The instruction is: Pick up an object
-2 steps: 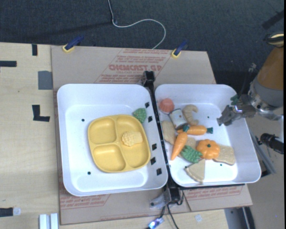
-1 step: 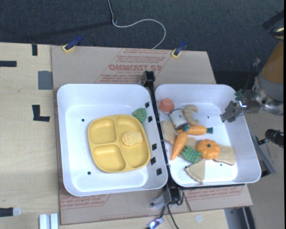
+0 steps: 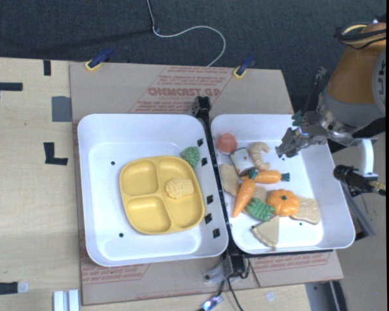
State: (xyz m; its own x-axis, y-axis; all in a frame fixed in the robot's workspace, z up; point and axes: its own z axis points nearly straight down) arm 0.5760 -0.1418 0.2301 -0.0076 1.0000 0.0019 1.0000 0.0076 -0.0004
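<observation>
On my screen the left bin (image 3: pixel 97 193) carries a yellow divided plate (image 3: pixel 161 195) with a small corn cob (image 3: pixel 179 187) lying in its upper right section. A green leafy piece (image 3: pixel 192 155) sits just off the plate's top right corner, close to the wall between the bins.

The right bin (image 3: pixel 337 225) holds the heap of toy food I could pick from. Nearest the divider I see a pinkish red ball (image 3: pixel 227 142), and below it an orange carrot (image 3: pixel 242 198) lying at a slant. A second carrot (image 3: pixel 267 177) lies almost level above it, beside a pale curved piece (image 3: pixel 259 153). Lower down sits a small orange pumpkin (image 3: pixel 284 201), touching a green piece (image 3: pixel 260 210) on its left and a tan cookie-like piece (image 3: pixel 306 210) on its right. A pale wedge (image 3: pixel 267 232) lies near the front wall.

The gripper (image 3: pixel 289 146) hangs over the upper right part of this bin (just right of the curved piece), with nothing visibly between its tips; from here I cannot tell how wide it stands.
</observation>
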